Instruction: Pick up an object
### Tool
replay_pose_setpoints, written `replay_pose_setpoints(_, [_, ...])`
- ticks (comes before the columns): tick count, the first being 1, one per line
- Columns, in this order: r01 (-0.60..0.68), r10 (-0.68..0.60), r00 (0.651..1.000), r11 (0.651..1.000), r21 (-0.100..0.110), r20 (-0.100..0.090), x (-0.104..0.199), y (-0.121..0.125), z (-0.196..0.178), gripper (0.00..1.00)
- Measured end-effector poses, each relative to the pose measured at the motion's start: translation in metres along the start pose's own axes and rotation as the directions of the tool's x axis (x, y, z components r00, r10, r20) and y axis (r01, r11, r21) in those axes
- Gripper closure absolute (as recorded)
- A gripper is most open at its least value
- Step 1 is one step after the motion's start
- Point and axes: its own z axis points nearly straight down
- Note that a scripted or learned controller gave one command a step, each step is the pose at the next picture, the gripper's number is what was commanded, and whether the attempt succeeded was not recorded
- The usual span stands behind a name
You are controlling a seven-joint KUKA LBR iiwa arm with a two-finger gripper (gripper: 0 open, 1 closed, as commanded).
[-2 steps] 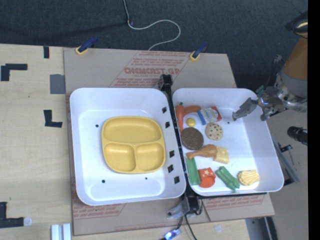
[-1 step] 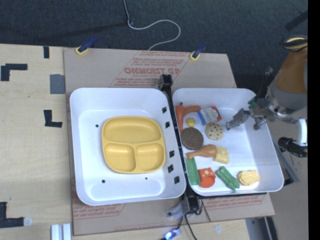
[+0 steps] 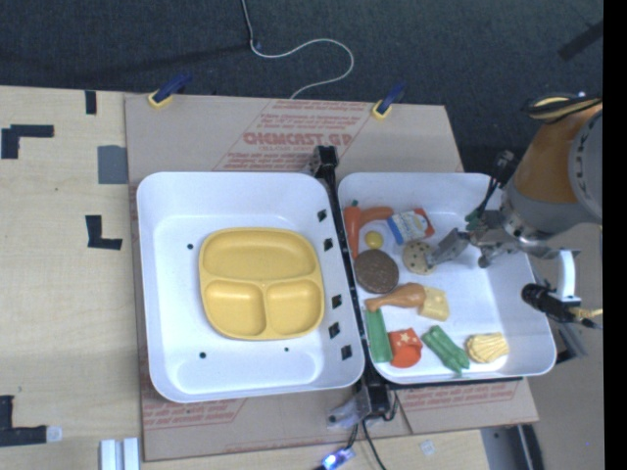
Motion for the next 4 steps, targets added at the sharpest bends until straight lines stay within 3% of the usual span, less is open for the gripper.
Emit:
replay_pose_setpoints(1, [0.000, 0.000, 1.000, 1.000, -0.005, 0.002, 0.000, 0.000, 0.033, 0.00])
replay_pose_setpoints(2, [0.001, -0.001, 1.000, 1.000, -0.004, -0.002, 0.002, 0.001, 0.023, 1.00])
replay_pose_setpoints(4, [-0.002, 0.002, 1.000, 1.000, -0.010, 0.003, -0.007, -0.014, -0.074, 1.00])
